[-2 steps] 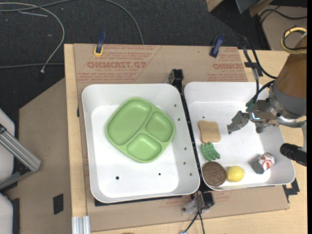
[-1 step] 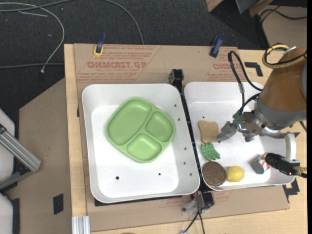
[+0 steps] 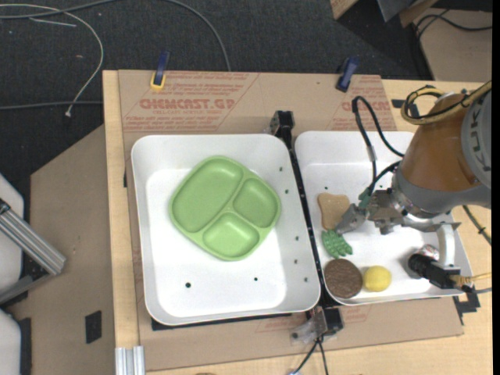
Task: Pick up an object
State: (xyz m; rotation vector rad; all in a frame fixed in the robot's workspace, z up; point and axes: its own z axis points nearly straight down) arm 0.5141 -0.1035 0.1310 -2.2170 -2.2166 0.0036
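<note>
The right bin (image 3: pixel 344 151) holds a tan wedge-shaped piece (image 3: pixel 333 208), a small green toy (image 3: pixel 337 244), a brown round disc (image 3: pixel 343 278) and a yellow ball (image 3: pixel 377 278). My gripper (image 3: pixel 353 218) hangs low over that bin, just right of the tan piece and above the green toy. One grey finger (image 3: pixel 348 220) slants down to the left; whether anything sits between the fingers cannot be made out. The grey and orange arm (image 3: pixel 441 158) reaches in from the right.
The left bin (image 3: pixel 156 233) carries a green divided plate (image 3: pixel 225 206). A black cable (image 3: pixel 367 139) loops over the right bin's far side. Black clips (image 3: pixel 281 122) sit between the bins, and blue clamps (image 3: pixel 161 67) hold the cardboard's far edge.
</note>
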